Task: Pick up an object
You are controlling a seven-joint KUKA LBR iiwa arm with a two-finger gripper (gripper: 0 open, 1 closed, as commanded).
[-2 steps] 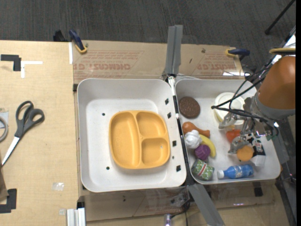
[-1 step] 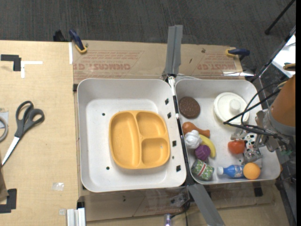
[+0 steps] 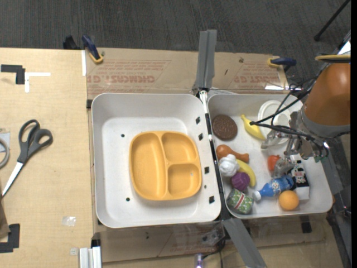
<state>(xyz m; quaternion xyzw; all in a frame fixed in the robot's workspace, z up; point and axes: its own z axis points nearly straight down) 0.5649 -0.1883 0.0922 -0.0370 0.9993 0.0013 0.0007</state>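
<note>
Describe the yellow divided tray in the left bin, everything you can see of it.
The yellow divided tray looks like smooth moulded plastic, a rounded rectangle with a raised rim. Ridges split it into three compartments: one long one along its left side and two smaller ones on the right, one above the other. It lies flat and upright near the middle of the left bin, resting on the bin's white floor. Nothing lies in it.
</note>
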